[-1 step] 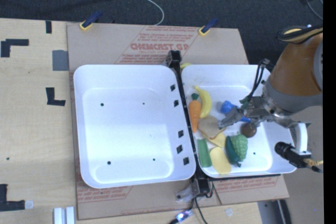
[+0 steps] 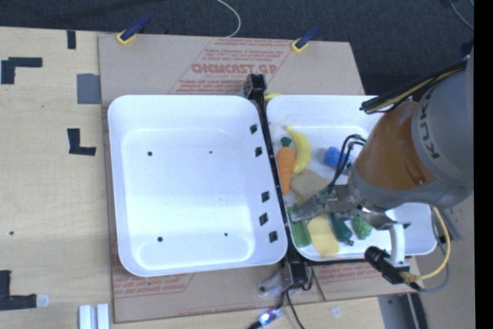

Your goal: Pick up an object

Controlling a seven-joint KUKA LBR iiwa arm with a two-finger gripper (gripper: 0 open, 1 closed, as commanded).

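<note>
- The arm reaches in over the right bin, wrist bent down toward its front half.
- The claw sits low among the toys; its spread cannot be told.
- Beside it lie a carrot, banana and yellow piece.

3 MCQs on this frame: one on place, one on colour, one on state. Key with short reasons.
1. Where do the toys lie?
A. left bin
B. right bin
C. cardboard

2. What colour is the carrot's body?
A. orange
B. purple
C. white

3. How is the end effector placed?
A. parked over the carpet
B. low over the toy pile
C. inside the left bin

Key: 1 B, the banana and carrot sit in the right bin. 2 A, it is orange with a green top. 3 B, the end effector is down among the toys.
</note>
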